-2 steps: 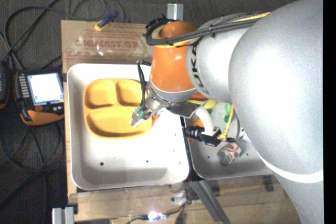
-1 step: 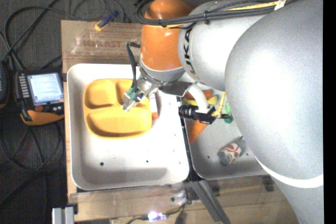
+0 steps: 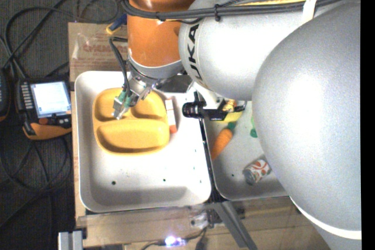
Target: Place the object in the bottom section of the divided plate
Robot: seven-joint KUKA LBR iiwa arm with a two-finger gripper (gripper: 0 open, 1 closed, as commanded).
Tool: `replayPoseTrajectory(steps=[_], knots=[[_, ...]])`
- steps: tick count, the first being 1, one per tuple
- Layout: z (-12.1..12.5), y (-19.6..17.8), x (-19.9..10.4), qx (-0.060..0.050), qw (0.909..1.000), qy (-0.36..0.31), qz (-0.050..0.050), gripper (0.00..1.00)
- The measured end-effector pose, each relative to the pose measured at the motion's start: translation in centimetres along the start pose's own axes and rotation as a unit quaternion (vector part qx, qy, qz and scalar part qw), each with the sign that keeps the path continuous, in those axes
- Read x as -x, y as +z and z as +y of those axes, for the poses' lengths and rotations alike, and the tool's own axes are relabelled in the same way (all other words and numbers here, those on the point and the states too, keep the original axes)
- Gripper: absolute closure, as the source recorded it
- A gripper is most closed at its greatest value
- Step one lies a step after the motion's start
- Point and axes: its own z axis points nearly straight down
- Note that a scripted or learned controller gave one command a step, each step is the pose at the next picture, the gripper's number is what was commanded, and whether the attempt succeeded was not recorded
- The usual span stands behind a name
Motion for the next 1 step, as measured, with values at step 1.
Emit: replayPoseTrajectory(steps=[1], knots=[[-0.01,0.01,0.0,0.0,1.0,0.0,0.0,0.0]])
